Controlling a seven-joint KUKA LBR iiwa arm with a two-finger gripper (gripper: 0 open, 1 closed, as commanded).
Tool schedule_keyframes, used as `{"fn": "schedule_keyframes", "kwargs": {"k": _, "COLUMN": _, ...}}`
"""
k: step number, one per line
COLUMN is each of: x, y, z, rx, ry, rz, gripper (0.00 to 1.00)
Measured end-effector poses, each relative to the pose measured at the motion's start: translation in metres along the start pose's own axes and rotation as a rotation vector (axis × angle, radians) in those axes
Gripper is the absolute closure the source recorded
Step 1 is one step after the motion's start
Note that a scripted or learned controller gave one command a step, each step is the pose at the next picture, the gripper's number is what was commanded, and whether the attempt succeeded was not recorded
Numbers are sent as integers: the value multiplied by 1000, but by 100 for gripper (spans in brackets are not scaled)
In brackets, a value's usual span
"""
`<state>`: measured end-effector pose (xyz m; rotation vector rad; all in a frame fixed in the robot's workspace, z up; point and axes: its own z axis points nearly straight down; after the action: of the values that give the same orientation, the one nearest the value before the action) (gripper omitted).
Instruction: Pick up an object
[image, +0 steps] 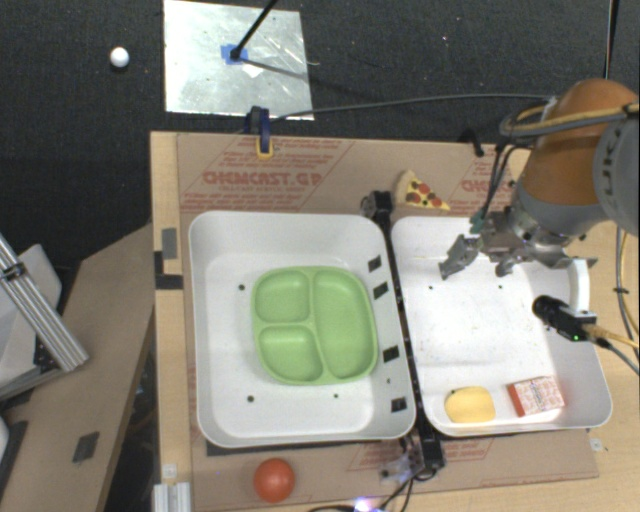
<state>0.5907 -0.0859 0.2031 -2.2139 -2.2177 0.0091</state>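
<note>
My gripper hangs over the far part of the right bin, its two grey fingers spread apart with nothing between them. A yellow rounded object lies at the near edge of that bin. Just right of it sits a small red and white box. Both lie well in front of the gripper. The left bin holds a green divided plate.
A toy pizza slice rests on the cardboard behind the bins. A red ball sits on the bench in front of the left bin. A black divider with clips runs between the bins. A metal rail stands at the left.
</note>
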Motion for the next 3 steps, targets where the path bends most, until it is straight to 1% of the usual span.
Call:
{"fn": "schedule_keyframes", "kwargs": {"k": 1, "x": 0, "y": 3, "z": -6, "rx": -11, "ry": -1, "rz": -2, "gripper": 0}}
{"fn": "schedule_keyframes", "kwargs": {"k": 2, "x": -5, "y": 6, "z": 38, "rx": -7, "ry": -2, "rz": 1, "gripper": 0}}
{"fn": "schedule_keyframes", "kwargs": {"k": 3, "x": -2, "y": 15, "z": 94, "rx": -7, "ry": -1, "rz": 0, "gripper": 0}}
